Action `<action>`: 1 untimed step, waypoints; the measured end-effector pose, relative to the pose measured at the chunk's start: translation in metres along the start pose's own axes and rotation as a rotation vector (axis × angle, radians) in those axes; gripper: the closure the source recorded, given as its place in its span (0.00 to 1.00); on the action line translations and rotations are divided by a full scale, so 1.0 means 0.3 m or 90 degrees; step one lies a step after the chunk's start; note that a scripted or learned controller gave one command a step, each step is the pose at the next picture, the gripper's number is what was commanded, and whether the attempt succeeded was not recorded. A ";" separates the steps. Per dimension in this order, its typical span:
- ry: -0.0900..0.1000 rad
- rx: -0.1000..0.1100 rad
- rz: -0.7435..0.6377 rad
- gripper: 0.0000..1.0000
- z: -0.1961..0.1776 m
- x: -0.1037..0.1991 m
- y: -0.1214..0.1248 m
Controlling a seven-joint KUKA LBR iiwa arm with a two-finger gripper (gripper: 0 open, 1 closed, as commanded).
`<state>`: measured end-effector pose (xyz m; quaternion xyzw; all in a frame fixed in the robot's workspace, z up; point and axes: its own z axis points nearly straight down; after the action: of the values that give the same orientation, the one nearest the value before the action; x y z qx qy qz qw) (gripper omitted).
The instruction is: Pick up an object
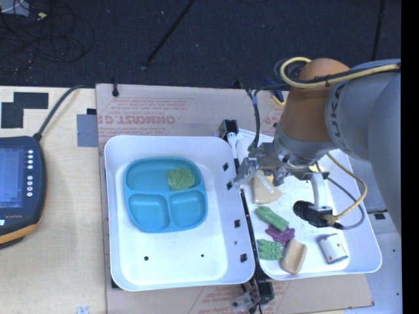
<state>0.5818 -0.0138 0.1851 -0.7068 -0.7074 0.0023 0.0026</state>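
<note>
Bins are sitting side by side on my bench [65, 175]. I am reaching in from the right, and my claw [262, 170] is hanging low over the upper left corner of the right bin [366, 257], just above a pale cream wedge-shaped piece [265, 191]; whether it is gripping anything, I cannot tell. Below the wedge, a green pod-shaped piece [271, 217] is lying on a slant, with a purple piece [283, 235] touching its lower end. Nearer the front edge, a green ridged piece [268, 248] is resting just beside a tan bread-shaped piece [294, 256]. A small white block [332, 248] is lying to the right of those. The left bin [170, 267] is carrying a blue divided tray [163, 195], with a light green leafy piece [181, 178] sitting in its upper compartment.
</note>
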 end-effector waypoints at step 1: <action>0.000 0.003 0.003 0.00 -0.008 -0.104 -0.229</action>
<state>0.5133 -0.0450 0.1879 -0.7085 -0.7057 0.0035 0.0041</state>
